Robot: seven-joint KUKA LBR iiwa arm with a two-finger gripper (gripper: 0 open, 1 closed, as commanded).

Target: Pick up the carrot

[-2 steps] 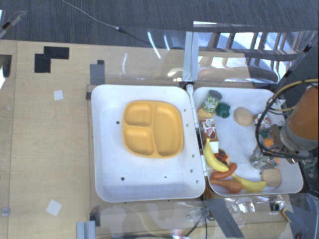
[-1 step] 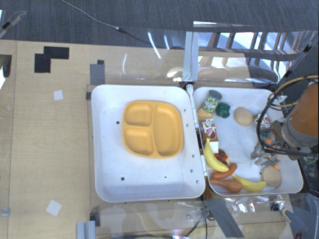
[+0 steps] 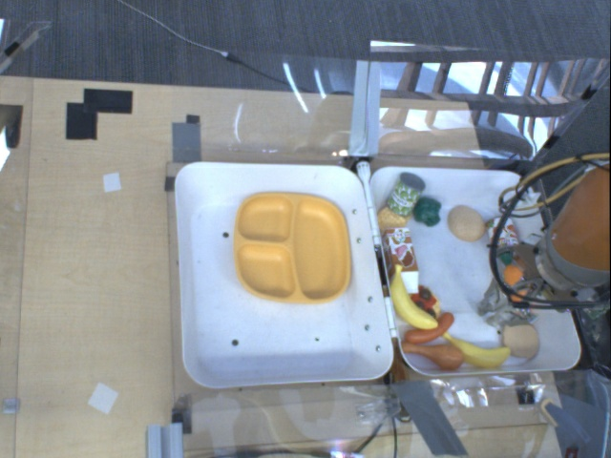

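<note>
carrot [image 3: 432, 355] lies in right bin [image 3: 477, 256]; end effector [image 3: 498, 303] perhaps nearby.

Robotics lab test cell. Plywood bench [image 3: 86, 256] carries two white bins [image 3: 200, 284] fixed side by side behind clear acrylic guards [image 3: 315, 103], toy plastic food [image 3: 420, 303] piled in one, loose cable [image 3: 143, 12] across grey carpet, black marker patches [image 3: 95, 111].

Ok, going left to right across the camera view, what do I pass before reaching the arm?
Left bin → yellow divided plate → ketchup bottle → green toy → tan potato-like item → gripper, where the arm's orange band sits.
</note>
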